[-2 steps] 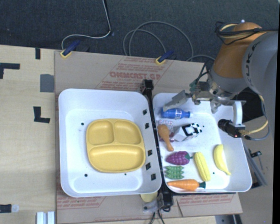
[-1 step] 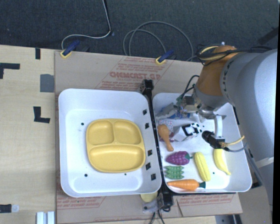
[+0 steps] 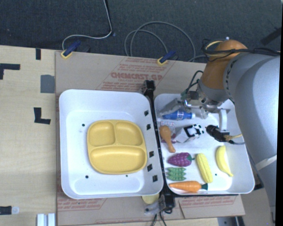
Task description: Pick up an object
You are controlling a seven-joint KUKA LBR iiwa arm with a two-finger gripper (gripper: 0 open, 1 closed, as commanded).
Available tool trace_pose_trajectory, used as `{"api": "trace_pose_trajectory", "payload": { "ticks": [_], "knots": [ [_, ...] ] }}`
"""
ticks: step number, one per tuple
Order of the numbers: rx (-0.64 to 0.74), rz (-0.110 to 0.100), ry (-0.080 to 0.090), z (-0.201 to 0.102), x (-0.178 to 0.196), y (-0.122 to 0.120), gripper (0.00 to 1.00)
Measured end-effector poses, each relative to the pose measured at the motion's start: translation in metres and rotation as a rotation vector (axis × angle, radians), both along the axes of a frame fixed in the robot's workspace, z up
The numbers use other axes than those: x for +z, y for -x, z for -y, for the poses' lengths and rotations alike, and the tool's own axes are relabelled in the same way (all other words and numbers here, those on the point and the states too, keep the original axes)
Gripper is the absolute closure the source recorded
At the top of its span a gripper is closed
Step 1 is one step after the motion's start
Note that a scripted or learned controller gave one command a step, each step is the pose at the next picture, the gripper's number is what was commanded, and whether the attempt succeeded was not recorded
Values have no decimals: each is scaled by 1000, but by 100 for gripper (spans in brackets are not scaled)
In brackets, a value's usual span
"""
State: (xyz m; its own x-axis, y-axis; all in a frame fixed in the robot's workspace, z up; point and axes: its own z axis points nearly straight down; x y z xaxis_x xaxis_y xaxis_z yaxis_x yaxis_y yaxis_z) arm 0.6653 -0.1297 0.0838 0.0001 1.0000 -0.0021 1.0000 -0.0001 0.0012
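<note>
1. A toy carrot [image 3: 187, 186] is lying along the near edge of the right bin [image 3: 243, 176], its green top pointing right.
2. Just behind it, green pea pods [image 3: 175, 172] and a purple grape bunch [image 3: 180, 159] are sitting side by side with an ear of corn [image 3: 204, 167]; a banana [image 3: 223, 160] is resting further right.
3. In the left bin [image 3: 71, 131], a yellow divided plate [image 3: 116, 147] is lying flat near the middle.
4. An orange-brown drumstick-like piece [image 3: 167, 137] is leaning by the divider, and a black-and-white toy [image 3: 193, 131] is sitting beside it.
5. A blue-and-clear item [image 3: 178, 115] is lying at the far end of the right bin.
6. The hand [image 3: 200, 106] is hanging over that far end; whether it is open or closed cannot be told.
7. The cardboard-covered table [image 3: 129, 75] is showing behind both bins.
</note>
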Motion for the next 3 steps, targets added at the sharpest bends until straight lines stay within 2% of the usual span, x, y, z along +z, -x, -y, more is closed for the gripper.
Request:
{"api": "trace_pose_trajectory", "payload": {
  "ticks": [1, 2, 3],
  "knots": [
    [0, -2, -1, 31, 0, -3, 0],
    [1, 0, -3, 29, 11, -4, 100],
    [6, 3, -5, -42, 107, 51, 100]
  ]
}}
